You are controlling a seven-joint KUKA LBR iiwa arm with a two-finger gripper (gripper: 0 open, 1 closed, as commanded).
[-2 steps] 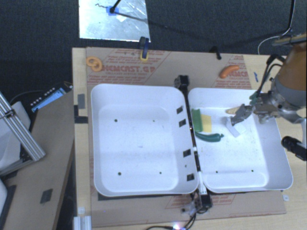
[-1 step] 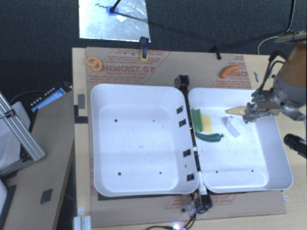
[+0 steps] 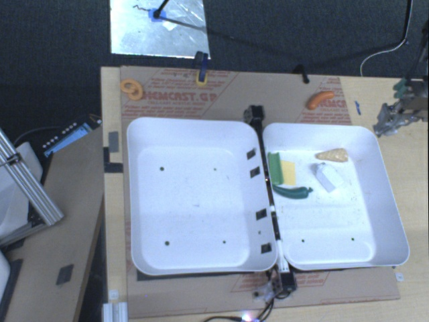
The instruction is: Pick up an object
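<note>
The right bin [image 3: 375, 247] holds several small objects in its far half. A yellow sponge with a green edge [image 3: 283, 172] lies by the bin's left wall. A dark green pepper-shaped item [image 3: 292, 192] lies just in front of it. A small white and grey block [image 3: 325, 178] sits near the middle, and a tan wedge [image 3: 333, 155] lies behind it. My gripper [image 3: 389, 121] hangs at the right edge of the camera view, outside the right bin's far right corner and apart from all the objects.
The left bin [image 3: 194, 247] stands beside the right one. On the cardboard behind the bins lie an orange sausage-shaped item [image 3: 320, 100], a tan ring [image 3: 132, 89] and a yellow and blue clamp [image 3: 200, 69]. A silver sheet [image 3: 158, 19] lies farther back.
</note>
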